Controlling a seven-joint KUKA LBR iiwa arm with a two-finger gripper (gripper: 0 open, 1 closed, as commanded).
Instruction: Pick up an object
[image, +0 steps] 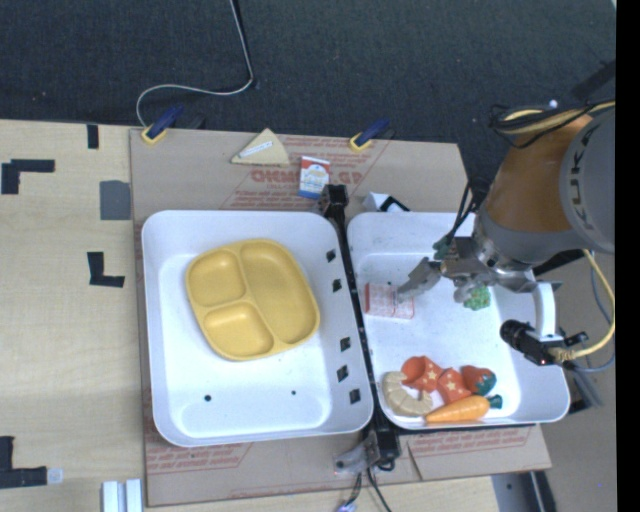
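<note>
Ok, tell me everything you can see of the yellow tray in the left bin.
The yellow tray is a rounded, plastic-looking plate with three moulded compartments: two toward the top, one larger toward the bottom. It looks matte and holds nothing. It lies flat, right way up, turned slightly askew, in the upper middle of the left bin, resting on its white floor. Nothing else touches it; the gripper is over the right bin.

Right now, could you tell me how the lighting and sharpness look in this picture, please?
Camera view: even, soft light; the yellow tray casts only a faint shadow in the left bin; the right bin is bright white, with little surface detail; the whole frame is slightly soft, so the card's print is unreadable.
</note>
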